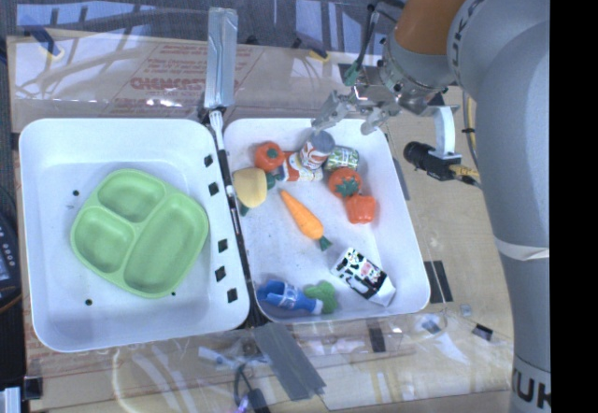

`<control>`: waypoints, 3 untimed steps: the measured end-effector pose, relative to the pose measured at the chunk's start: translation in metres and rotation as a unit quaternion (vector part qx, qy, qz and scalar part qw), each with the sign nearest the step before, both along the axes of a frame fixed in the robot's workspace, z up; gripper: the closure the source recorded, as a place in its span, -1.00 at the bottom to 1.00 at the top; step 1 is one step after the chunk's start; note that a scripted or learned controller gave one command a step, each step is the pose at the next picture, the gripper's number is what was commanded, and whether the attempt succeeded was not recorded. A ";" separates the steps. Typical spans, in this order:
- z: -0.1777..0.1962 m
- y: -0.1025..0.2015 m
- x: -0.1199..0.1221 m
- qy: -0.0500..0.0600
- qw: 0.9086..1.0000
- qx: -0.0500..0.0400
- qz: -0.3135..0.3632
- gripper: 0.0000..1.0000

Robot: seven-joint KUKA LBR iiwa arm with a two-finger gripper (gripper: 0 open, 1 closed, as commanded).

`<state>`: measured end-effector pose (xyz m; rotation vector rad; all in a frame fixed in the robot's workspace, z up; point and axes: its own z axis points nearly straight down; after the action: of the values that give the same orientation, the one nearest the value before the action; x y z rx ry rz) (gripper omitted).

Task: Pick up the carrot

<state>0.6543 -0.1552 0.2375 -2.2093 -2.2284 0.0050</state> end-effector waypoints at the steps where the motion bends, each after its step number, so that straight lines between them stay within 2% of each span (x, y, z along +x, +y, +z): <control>1: 0.010 0.001 0.001 0.001 1.000 0.000 0.003 1.00; 2: 0.010 0.002 0.001 0.001 1.000 0.000 0.004 -1.00; 3: -0.132 0.028 -0.061 0.002 0.997 0.000 -0.082 -1.00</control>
<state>0.5934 -0.1276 0.1056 -2.3826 -2.0372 0.0093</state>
